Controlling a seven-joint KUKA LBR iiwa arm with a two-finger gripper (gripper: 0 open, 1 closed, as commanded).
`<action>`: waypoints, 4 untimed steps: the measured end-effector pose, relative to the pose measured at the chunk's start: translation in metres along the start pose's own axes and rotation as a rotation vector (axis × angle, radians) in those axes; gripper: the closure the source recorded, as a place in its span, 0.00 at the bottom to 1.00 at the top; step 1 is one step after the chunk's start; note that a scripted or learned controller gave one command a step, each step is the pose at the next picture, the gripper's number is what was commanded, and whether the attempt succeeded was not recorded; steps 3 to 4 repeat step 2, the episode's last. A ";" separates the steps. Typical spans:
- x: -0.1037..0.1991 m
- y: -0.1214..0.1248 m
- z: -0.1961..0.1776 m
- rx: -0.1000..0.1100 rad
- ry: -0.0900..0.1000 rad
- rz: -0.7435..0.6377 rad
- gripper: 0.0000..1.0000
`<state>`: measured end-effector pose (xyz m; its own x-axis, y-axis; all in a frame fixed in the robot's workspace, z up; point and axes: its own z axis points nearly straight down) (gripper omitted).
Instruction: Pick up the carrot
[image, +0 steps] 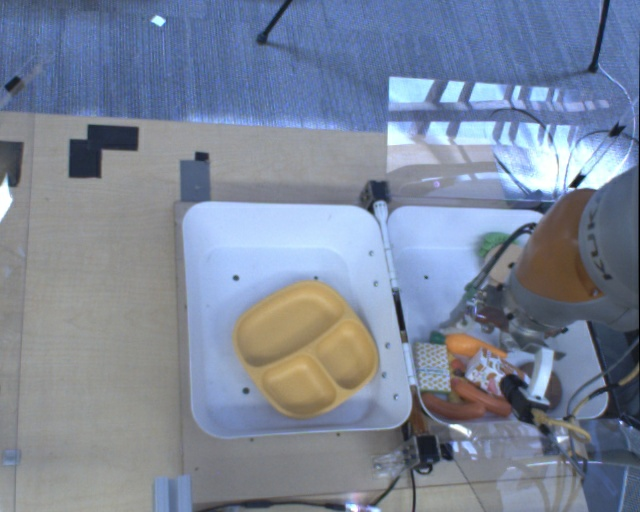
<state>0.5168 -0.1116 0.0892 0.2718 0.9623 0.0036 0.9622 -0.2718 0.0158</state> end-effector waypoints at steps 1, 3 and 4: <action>0.007 -0.026 -0.001 -0.008 -0.001 0.205 0.00; 0.010 -0.022 -0.012 -0.016 0.003 0.201 1.00; 0.010 -0.022 -0.012 -0.016 0.003 0.201 1.00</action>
